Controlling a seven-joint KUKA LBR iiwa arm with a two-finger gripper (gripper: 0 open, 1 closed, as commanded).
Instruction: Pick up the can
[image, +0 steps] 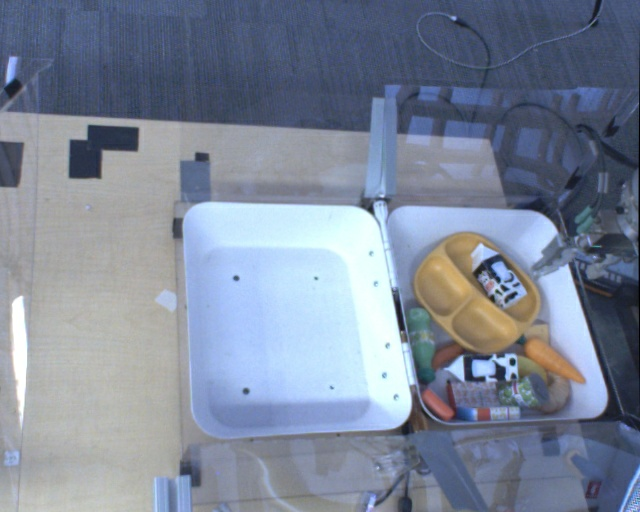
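Bench: the pale wooden bench top (90, 330) spreads far to the left of the gripper, with black tape patches (100, 150) at its far left corner.
Left bin: the shallow white plastic bin (290, 320) lies well to the left of the gripper, touching the right bin along a grey hinge strip.
Right bin: the shallow white plastic bin (570, 300) sits just left of and below the gripper; its right rim passes beneath the tool.
Arm and gripper: the grey metal gripper (560, 255) reaches in from the right edge, over the upper right corner of the right bin; a slim pale finger points left and down toward the yellow dish. Whether the fingers stand apart or together cannot be told, and nothing is seen between them.
Yellow dish: the round yellow plastic divided dish (462, 300) rests just left of the gripper tip, tilted on the clutter.
Can: the small black and white printed can (499, 280) lies on its side in the dish's upper right compartment, near the gripper tip, a little left and below it, apart from it.
Carton: a black and white cow-patterned carton (490, 368) lies below the dish, well under the gripper.
Carrot: an orange toy carrot (552, 360) lies almost straight below the gripper, near the right rim.
Green bottle: a small green cylinder (419, 330) stands far left of the tool, against the bin's left wall.
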